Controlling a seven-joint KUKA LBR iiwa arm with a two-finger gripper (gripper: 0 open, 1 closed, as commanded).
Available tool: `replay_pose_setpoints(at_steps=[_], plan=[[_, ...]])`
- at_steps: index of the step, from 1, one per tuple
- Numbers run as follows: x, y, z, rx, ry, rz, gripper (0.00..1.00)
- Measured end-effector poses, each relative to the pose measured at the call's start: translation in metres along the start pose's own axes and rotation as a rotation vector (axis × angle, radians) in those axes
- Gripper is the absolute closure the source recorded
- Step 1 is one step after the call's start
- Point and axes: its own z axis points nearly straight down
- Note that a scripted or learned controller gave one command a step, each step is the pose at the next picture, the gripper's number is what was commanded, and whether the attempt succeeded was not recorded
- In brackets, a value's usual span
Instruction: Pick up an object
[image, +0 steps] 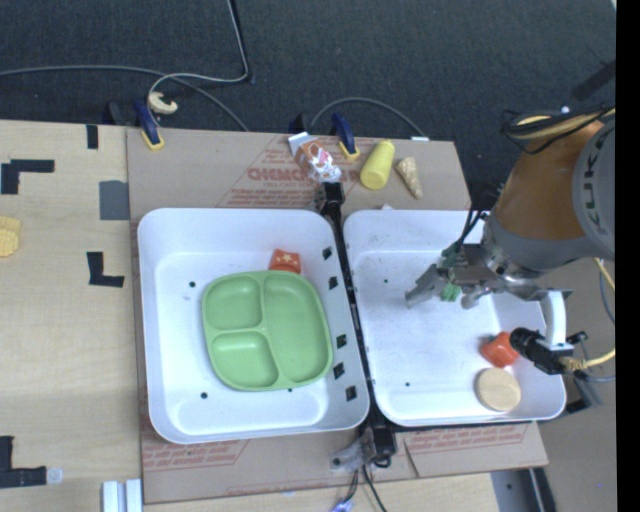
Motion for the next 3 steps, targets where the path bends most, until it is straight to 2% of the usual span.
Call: replay_pose_setpoints(at_steps=[1,2,3], plan=[[-0.076,0.025,0.057,0.001,-0.002,0.003,0.0],[-0.096,0.092,0.112,-0.007,-0.002,-0.001,0.0],[-0.096,0.092,0.103,-0.008,-0.004,-0.003,1.0]])
